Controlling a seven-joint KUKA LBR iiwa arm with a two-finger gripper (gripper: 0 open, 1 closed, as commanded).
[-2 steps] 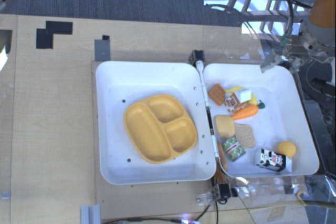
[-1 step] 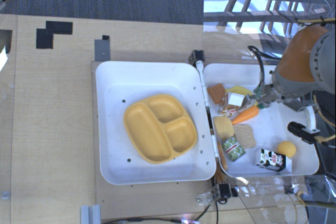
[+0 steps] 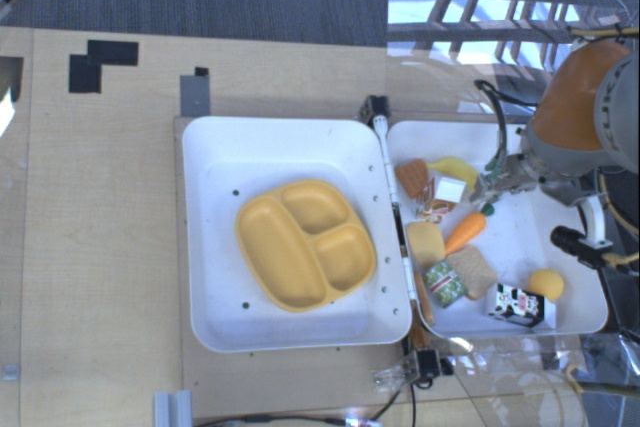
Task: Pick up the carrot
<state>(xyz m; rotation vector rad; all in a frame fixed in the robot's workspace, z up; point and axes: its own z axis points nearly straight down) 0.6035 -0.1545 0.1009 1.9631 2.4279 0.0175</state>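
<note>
Camera view from above shows the carrot (image 3: pixel 466 231) lying in the right bin (image 3: pixel 578 315), its long axis slanting from the green top at upper right down to the tip at lower left, beside a yellow block (image 3: pixel 424 241). The gripper (image 3: pixel 497 177) hangs just above and right of the green end, near touching it. I cannot tell how it is set from here.

No readable text anywhere I see. Small carton (image 3: pixel 520 304) in my right bin (image 3: pixel 590 320) shows black-and-white cow-patch print, lettering too small. White label on packet (image 3: pixel 448 190): blank or illegible.
</note>
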